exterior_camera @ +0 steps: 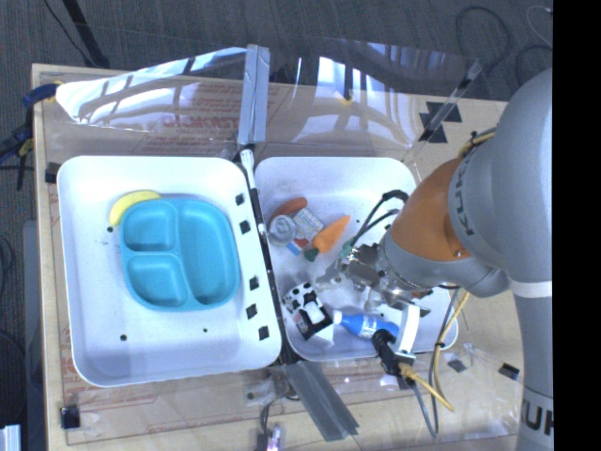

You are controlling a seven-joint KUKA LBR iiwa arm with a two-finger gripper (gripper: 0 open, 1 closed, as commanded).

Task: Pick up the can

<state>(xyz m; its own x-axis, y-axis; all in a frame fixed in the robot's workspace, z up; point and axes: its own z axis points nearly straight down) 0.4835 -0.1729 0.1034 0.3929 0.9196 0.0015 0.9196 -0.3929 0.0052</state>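
So I see my big grey arm come in from the right, with its orange band over the right bin. The left bin sits beside it, and they touch along the middle.

Next biggest is the blue tray in the left bin. It has three parts. A yellow banana peeks out from under its top left corner.

My gripper hangs low over the middle of the right bin. I cannot tell how it is set, because the wrist blocks my look.

Now the small things in the right bin. The can lies on its side near the top left, with its round end turned to me. A silver packet is just beside it, then a carrot. Lower down I see a black and white thing and a blue bottle, close together near the bottom edge.
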